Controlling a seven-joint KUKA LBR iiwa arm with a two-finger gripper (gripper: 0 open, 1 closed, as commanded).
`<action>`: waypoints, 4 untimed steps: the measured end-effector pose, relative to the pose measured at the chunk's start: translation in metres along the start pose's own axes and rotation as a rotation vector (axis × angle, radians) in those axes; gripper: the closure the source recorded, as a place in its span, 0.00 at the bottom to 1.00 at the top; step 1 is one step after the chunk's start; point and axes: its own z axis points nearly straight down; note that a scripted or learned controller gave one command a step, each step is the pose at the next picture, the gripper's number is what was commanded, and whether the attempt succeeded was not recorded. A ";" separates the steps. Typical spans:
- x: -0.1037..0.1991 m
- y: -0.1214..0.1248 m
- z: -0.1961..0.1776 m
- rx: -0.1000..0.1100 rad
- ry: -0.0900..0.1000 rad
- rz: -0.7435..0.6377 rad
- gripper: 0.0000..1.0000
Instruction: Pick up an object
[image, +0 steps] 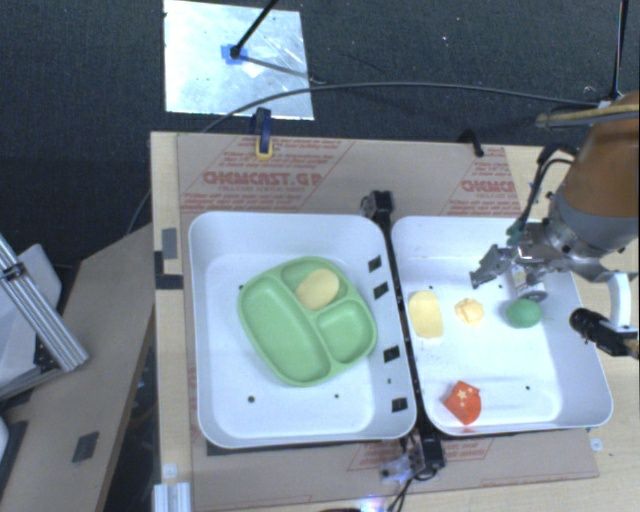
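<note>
Your worktop (330, 160), left to right. Left bin (215, 400): one green divided plate (290, 330), with a pale yellow rounded piece (319, 289) sitting in its upper compartment. Right bin (560, 395): a pale yellow block (427, 314) near the dividing wall; a small yellow item (468, 311) just beside it; a red piece (463, 401) toward the near rim, well apart from the others; a green ball (522, 313) farthest right. Pincer (500, 272): it hangs over the right bin, above and between the small yellow item and the green ball, nothing seen between its fingers; you cannot tell from this view whether they are apart or together. The arm (600, 190) enters from the right, orange band uppermost, slanting down toward the bin.
</note>
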 end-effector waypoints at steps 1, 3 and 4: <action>-0.006 -0.006 0.046 0.005 0.001 0.003 0.00; -0.002 0.004 0.133 0.002 0.001 0.003 0.00; -0.003 0.005 0.120 -0.003 -0.001 0.003 1.00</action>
